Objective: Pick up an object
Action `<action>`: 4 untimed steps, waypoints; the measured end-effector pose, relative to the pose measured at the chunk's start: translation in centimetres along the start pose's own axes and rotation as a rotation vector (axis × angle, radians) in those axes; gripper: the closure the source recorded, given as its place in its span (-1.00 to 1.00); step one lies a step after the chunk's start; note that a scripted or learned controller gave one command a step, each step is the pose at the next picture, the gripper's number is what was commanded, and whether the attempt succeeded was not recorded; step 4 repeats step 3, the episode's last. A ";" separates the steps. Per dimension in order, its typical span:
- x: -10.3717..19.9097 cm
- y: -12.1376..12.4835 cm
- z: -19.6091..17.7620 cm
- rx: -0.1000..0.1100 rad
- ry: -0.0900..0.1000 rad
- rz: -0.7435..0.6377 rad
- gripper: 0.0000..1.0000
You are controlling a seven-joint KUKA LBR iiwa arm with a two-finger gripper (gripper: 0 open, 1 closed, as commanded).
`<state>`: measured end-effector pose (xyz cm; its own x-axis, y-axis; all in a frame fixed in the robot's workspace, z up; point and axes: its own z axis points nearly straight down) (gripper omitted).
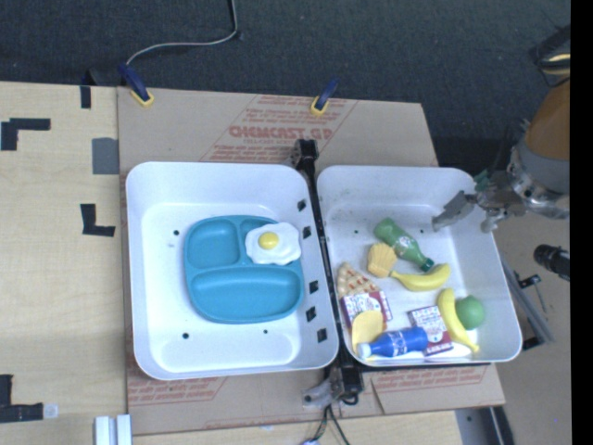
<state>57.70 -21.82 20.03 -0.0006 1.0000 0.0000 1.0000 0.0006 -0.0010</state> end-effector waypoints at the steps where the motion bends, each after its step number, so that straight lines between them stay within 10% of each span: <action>1: 8.3 1.6 5.1 0.002 0.002 -0.002 -1.00; 2: 11.2 1.9 11.4 -0.002 -0.001 -0.001 -1.00; 3: 11.1 1.9 10.4 -0.004 -0.003 0.000 1.00; 4: 11.1 1.9 10.4 -0.004 -0.003 0.000 1.00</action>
